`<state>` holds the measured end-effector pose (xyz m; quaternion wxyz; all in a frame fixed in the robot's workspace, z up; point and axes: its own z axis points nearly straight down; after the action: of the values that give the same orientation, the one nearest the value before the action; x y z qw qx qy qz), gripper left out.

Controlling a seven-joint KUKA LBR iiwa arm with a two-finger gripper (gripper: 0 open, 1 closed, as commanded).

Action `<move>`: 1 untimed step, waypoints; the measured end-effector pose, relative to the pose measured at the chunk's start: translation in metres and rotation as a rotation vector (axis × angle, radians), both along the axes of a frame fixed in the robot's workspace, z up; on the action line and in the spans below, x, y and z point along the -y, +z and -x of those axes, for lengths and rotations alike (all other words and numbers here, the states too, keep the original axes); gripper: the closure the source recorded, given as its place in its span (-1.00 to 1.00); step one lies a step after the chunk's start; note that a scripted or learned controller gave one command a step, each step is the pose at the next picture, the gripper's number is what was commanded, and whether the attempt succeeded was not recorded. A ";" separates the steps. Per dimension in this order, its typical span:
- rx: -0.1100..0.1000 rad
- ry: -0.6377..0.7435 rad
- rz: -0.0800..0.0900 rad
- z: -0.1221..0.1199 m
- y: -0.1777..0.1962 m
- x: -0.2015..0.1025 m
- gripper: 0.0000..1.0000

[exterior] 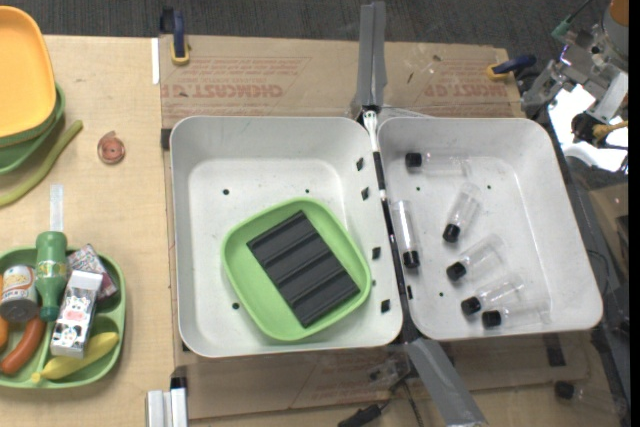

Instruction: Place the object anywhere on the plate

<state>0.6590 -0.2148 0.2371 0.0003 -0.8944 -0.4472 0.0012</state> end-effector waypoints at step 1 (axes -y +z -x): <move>0.000 0.049 0.001 0.003 0.007 0.000 -1.00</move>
<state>0.6555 -0.2146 0.2440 0.0001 -0.8832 -0.4690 0.0014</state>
